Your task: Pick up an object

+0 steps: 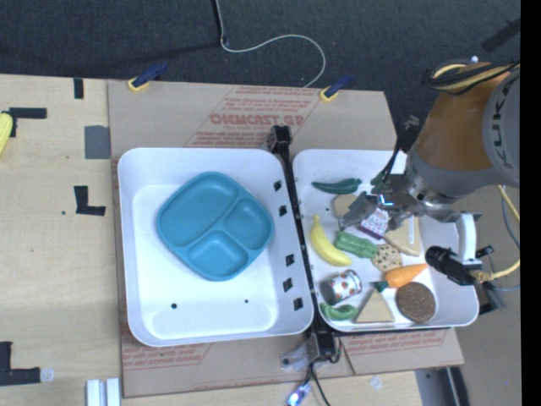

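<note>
The arm reaches low over the right bin (456,315); its gripper (372,214) hangs spread, apparently grasping nothing, above the food toys (363,248). 2 bins, 1 blue tray (215,224), 1 banana (324,242).

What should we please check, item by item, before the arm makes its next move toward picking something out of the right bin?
1. Gripper over the right bin: ok.
2. Anything held between its fingers: cannot tell.
3. Targets within the bin: ok; banana, carrot, round brown cookie lie there.
4. Room around targets: not ok; the green pickle and neighbours crowd together under the gripper.
5. Blue divided plate in the left bin, away from the arm: ok.
</note>
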Controlling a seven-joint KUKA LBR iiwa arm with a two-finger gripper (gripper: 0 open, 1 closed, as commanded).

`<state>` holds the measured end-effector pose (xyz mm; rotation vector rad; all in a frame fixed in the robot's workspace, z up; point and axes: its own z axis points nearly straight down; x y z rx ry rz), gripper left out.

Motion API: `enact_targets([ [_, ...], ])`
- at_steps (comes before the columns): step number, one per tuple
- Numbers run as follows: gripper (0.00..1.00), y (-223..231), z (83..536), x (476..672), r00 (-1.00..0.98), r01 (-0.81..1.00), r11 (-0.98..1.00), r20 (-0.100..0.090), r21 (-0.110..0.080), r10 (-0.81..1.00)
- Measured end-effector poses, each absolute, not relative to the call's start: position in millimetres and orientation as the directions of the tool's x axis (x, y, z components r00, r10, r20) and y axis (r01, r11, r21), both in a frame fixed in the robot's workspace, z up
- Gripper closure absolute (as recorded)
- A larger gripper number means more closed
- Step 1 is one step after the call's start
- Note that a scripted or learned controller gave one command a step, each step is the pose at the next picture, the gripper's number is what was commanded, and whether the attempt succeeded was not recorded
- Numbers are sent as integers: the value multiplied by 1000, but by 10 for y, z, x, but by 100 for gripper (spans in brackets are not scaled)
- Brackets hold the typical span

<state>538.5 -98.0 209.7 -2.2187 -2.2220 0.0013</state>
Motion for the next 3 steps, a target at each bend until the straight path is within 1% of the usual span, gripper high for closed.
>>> enact_targets([
  [1, 0, -497, 1825, 5321, -4, 1000, 4, 1, -5, 1000],
  [2, 0, -374, 1838, 4805, 0, 1000, 0, 1, -7, 1000],
  [3, 100, -370, 1933, 4825, -2, 1000, 2, 1, -6, 1000],
])
